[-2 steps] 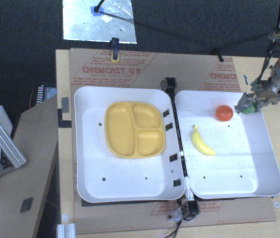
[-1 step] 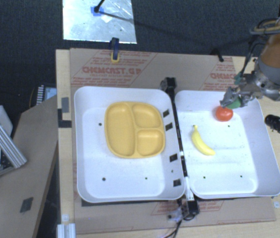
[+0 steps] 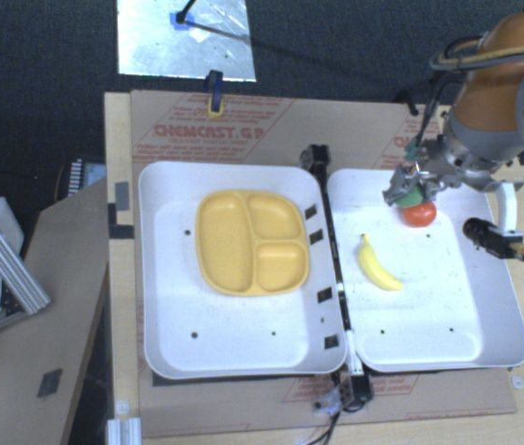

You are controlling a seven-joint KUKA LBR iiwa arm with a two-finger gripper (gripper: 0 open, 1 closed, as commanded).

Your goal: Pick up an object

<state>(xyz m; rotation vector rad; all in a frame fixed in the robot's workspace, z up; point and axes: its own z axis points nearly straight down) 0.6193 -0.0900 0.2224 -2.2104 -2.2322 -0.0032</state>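
White plastic formed both bins on the bench. The left bin [image 3: 164,341] held a yellow divided plate [image 3: 251,242] with three compartments, lying flat near its middle. The right bin [image 3: 447,341] held a yellow banana [image 3: 377,265] near its centre, lying at a slant, and a red tomato [image 3: 419,213] with a green top toward the far edge. The two were near each other but apart.

The arm [image 3: 503,72], grey with an orange band, reached in from the right. Its gripper [image 3: 410,189] was low over the far part of the right bin, directly above the tomato and touching or nearly touching its green top. How wide the gripper stood, and whether it had hold of the tomato, could not be told from this angle.
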